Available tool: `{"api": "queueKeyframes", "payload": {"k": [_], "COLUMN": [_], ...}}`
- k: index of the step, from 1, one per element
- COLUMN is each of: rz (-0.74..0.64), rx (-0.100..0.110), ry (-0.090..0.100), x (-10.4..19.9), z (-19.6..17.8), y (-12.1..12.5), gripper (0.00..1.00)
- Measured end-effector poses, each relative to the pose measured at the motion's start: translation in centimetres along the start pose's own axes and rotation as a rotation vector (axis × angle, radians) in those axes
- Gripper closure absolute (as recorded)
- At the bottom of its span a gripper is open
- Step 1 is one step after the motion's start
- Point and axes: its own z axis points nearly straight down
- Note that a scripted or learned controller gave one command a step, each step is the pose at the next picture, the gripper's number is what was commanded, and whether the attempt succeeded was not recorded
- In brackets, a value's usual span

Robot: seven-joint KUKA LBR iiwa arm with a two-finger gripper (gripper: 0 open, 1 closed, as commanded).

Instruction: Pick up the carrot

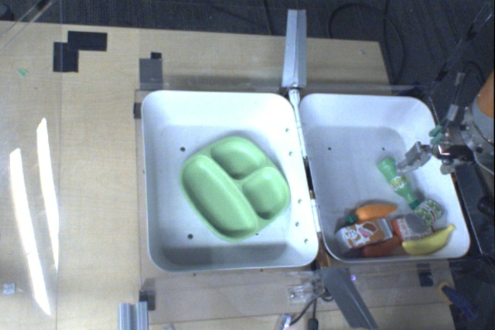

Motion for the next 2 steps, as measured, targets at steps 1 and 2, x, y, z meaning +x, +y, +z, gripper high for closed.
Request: {"api": "queueKeyframes", "payload": {"k": [1, 2], "rz": [-0.338, -0.693], "rx": [-0.006, -0.005], "ry": [-0.001, -0.003], "x": [7.5, 6.5], "z": [-7.5, -7.8], "y": [-0.6, -2.4], "gripper": [0.0, 0.0]}}
